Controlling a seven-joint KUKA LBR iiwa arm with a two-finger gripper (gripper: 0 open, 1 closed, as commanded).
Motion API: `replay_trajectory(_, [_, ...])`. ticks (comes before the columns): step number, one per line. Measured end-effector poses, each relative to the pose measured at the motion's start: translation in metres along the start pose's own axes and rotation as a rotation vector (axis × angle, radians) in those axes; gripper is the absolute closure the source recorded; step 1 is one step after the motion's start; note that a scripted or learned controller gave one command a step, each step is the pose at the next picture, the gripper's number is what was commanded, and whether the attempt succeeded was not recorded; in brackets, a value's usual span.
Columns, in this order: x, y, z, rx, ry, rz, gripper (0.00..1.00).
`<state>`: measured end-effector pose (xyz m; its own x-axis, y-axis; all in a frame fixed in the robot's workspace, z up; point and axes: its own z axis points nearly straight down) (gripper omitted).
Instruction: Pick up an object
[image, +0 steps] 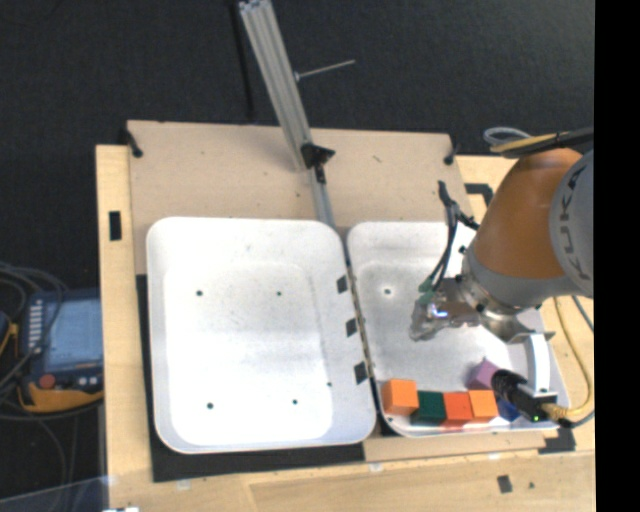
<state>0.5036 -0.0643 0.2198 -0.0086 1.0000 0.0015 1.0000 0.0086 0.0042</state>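
My gripper (428, 322) hangs over the middle of the right bin (390, 255), below the orange wrist band. Nothing shows between its tips, and the view is too small to tell how they stand. Along the bin's front wall lies a row of blocks: an orange block (402, 395), a dark green block (431, 407), another orange block (458, 406) and a third orange block (483, 403). A purple block (483, 373) sits just behind the row's right end. The gripper is well behind the row, above bare bin floor.
The left bin (245, 330) lies beside the right one, with a divider edge between them. A slanted metal rail (285, 95) rises from the bench's back. A device with cables (65, 345) sits off the bench's left side.
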Motion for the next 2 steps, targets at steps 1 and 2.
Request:
replay_trajectory(1, [0.057, 0.002, 0.006, 0.004, 0.001, 0.000, 1.00])
replay_trajectory(2, [0.109, 0.007, -0.011, 0.003, 0.001, 0.000, 1.00])
